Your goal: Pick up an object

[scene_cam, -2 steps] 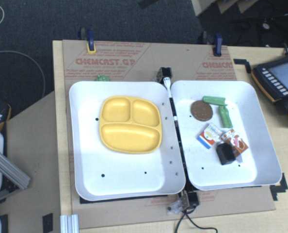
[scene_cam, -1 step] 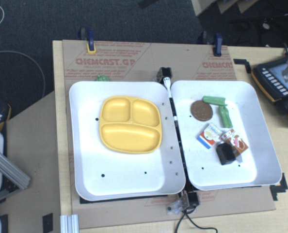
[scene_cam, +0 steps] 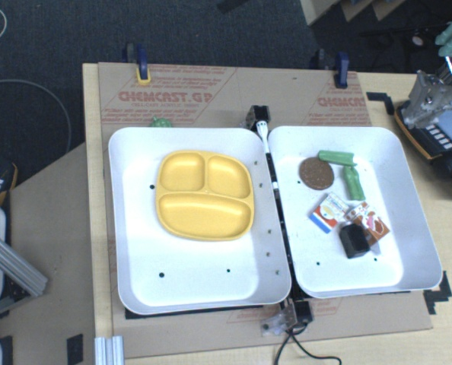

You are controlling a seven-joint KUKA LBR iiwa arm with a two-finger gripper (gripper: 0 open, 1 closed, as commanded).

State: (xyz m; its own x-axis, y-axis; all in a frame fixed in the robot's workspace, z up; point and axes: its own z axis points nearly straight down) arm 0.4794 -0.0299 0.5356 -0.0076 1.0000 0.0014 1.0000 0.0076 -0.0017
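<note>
Camera view: objects [scene_cam: 344,204] in right bin [scene_cam: 409,272], claw [scene_cam: 431,97] well apart.

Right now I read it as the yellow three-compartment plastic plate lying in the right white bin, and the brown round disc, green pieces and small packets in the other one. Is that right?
Not quite: the camera view shows the yellow three-compartment plastic plate lying in the left white bin. The brown round disc, green pieces and small packets are in the other one, the right white bin.
</note>
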